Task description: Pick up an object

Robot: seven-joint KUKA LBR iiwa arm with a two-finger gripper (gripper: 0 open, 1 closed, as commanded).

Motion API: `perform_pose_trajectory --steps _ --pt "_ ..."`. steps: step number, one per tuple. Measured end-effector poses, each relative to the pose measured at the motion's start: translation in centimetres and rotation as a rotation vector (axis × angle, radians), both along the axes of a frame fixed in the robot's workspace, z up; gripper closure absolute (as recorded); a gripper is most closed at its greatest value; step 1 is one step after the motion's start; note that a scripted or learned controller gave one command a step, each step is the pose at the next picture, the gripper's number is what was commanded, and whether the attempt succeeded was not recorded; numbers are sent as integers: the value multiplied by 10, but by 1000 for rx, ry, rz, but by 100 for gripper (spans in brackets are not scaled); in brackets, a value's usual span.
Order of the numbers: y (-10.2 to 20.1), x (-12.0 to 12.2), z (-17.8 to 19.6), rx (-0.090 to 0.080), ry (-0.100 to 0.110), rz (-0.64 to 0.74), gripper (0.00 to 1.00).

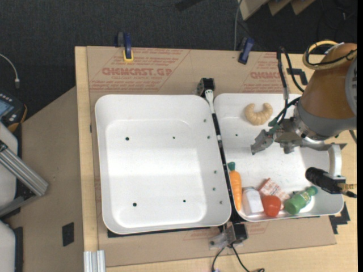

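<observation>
Fingers (pixel 257 146) of the gripper (pixel 271 141) are being held apart, with nothing between them, over the right bin (pixel 295 169). The bread roll (pixel 258 113) is lying near, by the far wall. It should be straddled evenly before being squeezed.

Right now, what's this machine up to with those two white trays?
A robot arm reaches in from the right over the right tray, trying to pick something up. Its pincer is above the tray's bare middle, with nothing between its fingers. A croissant lies just behind it. A carrot, a tomato, a green bottle and small packets sit along the front edge.
</observation>
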State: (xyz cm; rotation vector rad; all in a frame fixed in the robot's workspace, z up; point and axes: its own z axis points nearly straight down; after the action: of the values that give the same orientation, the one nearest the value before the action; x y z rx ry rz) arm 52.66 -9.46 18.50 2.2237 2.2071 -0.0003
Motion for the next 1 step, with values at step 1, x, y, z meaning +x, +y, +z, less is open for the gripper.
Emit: perform_pose_trajectory --steps 1 --pt "45 -8 8 8 7 10 0"
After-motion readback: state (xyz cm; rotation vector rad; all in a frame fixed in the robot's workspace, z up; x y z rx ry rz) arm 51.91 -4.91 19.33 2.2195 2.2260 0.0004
